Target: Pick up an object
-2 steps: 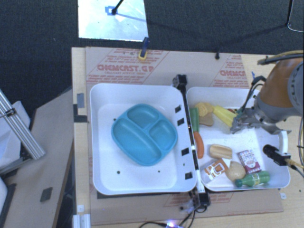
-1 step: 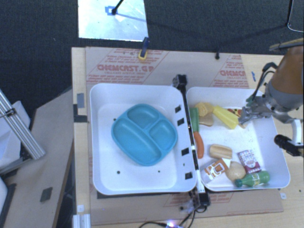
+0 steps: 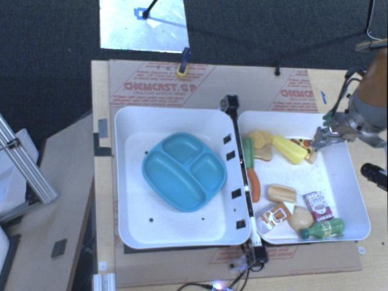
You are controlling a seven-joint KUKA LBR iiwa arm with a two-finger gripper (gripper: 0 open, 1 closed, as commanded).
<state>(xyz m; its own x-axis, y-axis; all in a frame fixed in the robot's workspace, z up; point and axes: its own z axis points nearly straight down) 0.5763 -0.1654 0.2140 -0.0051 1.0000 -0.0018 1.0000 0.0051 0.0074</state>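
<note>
- Camera view: two shallow white bins were recorded side by side on the bench, the left bin (image 3: pixel 130 162) and the right bin (image 3: pixel 354 187), parted by a black divider strip (image 3: pixel 239 162).
- The left bin was seen to hold a blue compartment tray (image 3: pixel 183 171) lying flat near its middle; no loose items were noted around it.
- The toy food was found gathered in the right bin, presumably so that a pick could be tried from a cluttered pile.
- Noted there: a yellow banana-like piece (image 3: pixel 288 149), a tan bread-like piece (image 3: pixel 261 144), a green stick (image 3: pixel 247 152) with an orange carrot-like piece (image 3: pixel 254 185) below it along the left wall, a hot-dog bun (image 3: pixel 282 193), a small carton (image 3: pixel 277 214), a red packet (image 3: pixel 317 204) and a green bottle (image 3: pixel 324 228) lying on its side at the near wall.
- The arm (image 3: pixel 370 102) was recorded reaching in from the right, its gripper (image 3: pixel 320 139) low over the far right part of the right bin, just beside the banana-like piece's right end and a small red-and-yellow item (image 3: pixel 303 144).
- Pincer state: it cannot be told from this view; no object was recorded between its tips.
- Judgement: the pick was taken as not yet made; the banana-like piece or the small item beside it was judged the likeliest target, both lying closest to the tool.
</note>
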